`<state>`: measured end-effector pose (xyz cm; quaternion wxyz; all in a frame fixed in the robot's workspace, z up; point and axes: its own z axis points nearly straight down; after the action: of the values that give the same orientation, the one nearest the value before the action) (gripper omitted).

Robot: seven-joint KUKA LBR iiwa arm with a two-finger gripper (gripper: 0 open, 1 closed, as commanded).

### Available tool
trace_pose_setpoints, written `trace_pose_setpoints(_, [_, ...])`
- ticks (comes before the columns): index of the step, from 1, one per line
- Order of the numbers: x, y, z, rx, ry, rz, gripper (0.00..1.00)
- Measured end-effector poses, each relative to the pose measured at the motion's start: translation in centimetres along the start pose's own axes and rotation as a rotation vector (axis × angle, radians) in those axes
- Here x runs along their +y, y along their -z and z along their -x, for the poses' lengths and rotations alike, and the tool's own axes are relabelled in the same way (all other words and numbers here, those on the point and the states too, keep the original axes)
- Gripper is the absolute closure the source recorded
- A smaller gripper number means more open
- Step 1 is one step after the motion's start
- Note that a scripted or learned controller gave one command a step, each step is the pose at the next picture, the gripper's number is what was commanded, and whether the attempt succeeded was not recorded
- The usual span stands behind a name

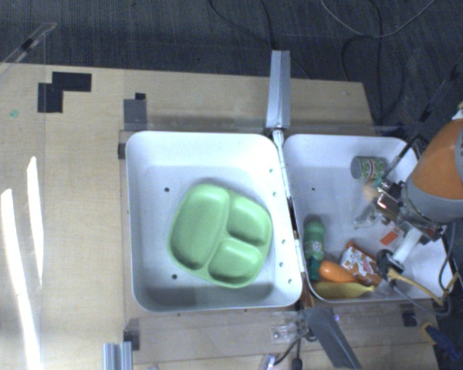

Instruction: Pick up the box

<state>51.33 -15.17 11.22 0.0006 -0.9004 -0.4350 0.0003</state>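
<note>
The claw (382,200) hangs over the right bin (332,156), at the end of the grey arm (447,177) with its orange band, which comes in from the right edge. Whether the claw is apart or together cannot be told from this slant: the metal parts at the wrist blur into each other, and nothing can be made out between them.

The box (359,264), a small orange and white carton, lies flat on the bin floor below the claw and slightly to its left, near the bin's front wall. It lies apart from the claw, with bare white floor between them. Just left of the box, touching or nearly so, lies an orange carrot-like piece (332,271), and a yellow banana-shaped piece (343,289) lies along the front wall just beneath both. A green bottle (314,238) stands further left of the claw, close to the divider between the bins. A small can with a green label (370,166) lies just above the claw, near the bin's far wall.

Well to the left of the claw, across the divider, the left bin (150,160) holds a light green compartment tray (221,234) with three hollows, turned at a slant. Both bins rest on the pale wooden counter (62,230), far left of the claw, where black tape marks (60,89) sit near its far edge.
</note>
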Motion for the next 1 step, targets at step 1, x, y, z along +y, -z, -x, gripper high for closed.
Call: trace_pose_setpoints(1, [1.80,9.37,1.18,0.001,-0.100,0.005,0.00])
